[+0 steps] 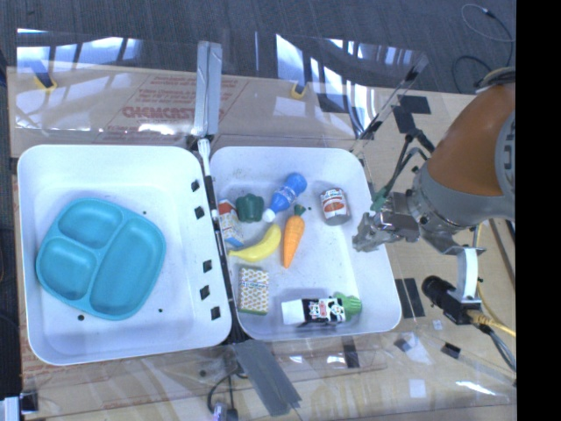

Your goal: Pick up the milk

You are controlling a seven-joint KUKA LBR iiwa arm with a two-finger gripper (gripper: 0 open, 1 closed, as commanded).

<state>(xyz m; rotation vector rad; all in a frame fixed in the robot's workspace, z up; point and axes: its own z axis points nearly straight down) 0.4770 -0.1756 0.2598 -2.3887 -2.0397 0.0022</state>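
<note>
Milk (311, 310) lying flat by right bin's (379, 310) front edge, beside green toy (350, 304). Likely light, stiff, slick; best pinched across narrow sides. Gripper (368, 235) over bin's right rim, carrying nothing; spread unreadable.

The grey arm (465, 196) with its orange band reaches in from the right, its gripper (368, 235) hanging low at the wrist's left end.

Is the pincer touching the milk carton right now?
Apart. The camera view shows the pincer over the right bin's edge, with bare bin floor between it and the milk carton.
</note>
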